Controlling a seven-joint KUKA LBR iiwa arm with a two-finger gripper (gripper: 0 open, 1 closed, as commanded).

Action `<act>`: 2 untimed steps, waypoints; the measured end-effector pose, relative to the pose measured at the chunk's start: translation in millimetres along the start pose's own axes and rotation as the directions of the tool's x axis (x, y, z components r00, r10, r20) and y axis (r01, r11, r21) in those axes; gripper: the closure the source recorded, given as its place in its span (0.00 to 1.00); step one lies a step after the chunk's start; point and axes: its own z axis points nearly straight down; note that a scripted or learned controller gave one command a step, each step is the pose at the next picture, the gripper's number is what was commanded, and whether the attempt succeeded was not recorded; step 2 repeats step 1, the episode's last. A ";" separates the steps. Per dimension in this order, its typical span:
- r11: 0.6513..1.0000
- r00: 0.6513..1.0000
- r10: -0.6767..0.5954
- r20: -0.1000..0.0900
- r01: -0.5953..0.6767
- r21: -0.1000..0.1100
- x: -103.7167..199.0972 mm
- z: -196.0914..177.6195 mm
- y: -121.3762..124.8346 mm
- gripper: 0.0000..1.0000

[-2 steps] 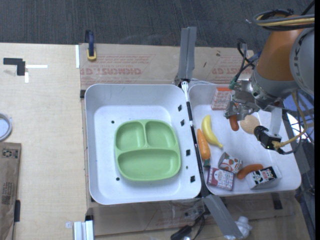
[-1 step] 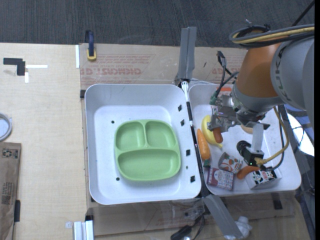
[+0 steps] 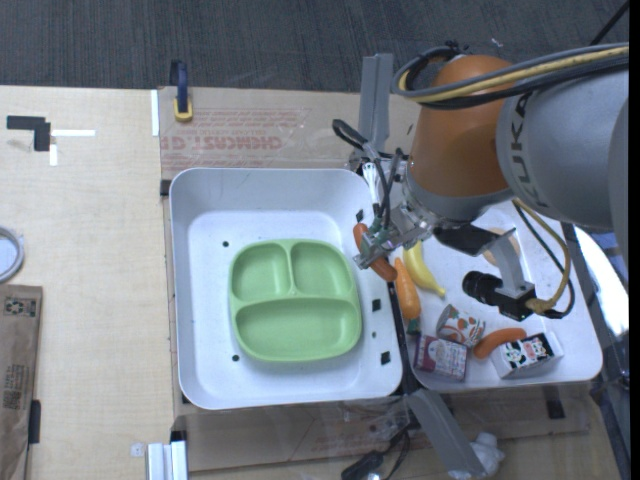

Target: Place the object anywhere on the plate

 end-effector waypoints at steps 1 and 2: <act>1.000 1.000 0.000 0.000 0.000 0.000 -0.3 -0.1 -0.1 0.00; 1.000 1.000 0.000 0.000 0.000 0.000 -0.3 -0.1 -0.1 0.00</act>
